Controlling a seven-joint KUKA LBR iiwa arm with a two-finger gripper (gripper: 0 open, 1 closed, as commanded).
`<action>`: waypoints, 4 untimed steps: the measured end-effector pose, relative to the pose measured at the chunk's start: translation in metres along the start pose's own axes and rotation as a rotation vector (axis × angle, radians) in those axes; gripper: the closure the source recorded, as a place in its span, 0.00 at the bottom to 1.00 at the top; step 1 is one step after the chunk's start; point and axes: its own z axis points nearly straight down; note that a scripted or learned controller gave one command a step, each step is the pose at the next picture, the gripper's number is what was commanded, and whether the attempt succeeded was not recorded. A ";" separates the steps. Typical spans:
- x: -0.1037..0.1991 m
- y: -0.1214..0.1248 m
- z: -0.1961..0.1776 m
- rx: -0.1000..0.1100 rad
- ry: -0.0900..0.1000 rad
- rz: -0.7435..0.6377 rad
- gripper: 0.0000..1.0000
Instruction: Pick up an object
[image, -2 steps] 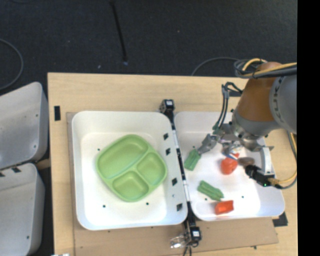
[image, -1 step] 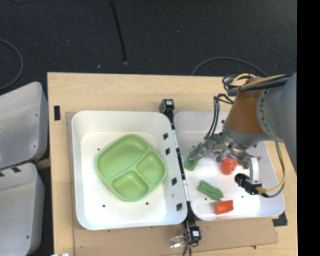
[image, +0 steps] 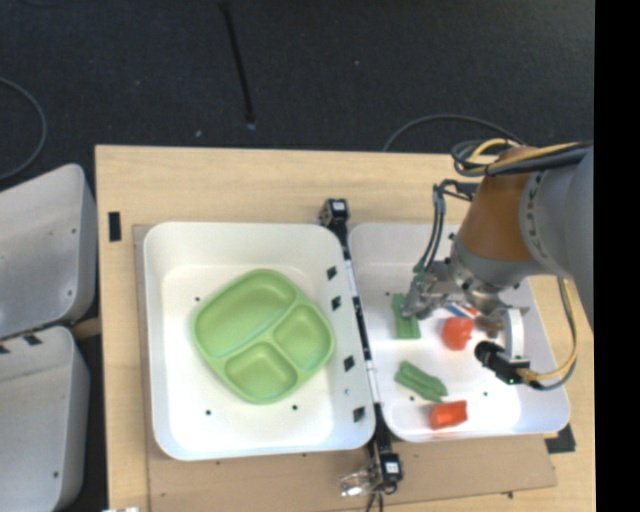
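Hovering low in the right bin (image: 540, 405), my tool (image: 440, 300) hangs above its objects.
I cannot tell its state; a green block (image: 405, 318) lies just beside it, an orange piece (image: 456, 333) near.

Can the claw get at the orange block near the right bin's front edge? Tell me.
Probably yes. The orange block lies in the open, apart from the green piece beside it, with nothing on top; the claw hangs farther back over the same bin.

pincer (image: 440, 303) fingers' state unclear, arm (image: 540, 210) cropped right
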 end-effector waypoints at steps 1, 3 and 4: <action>0.002 -0.002 -0.063 0.004 0.000 -0.011 1.00; -0.009 0.004 -0.146 0.007 0.000 -0.013 1.00; 0.045 0.009 -0.132 0.010 0.002 -0.018 1.00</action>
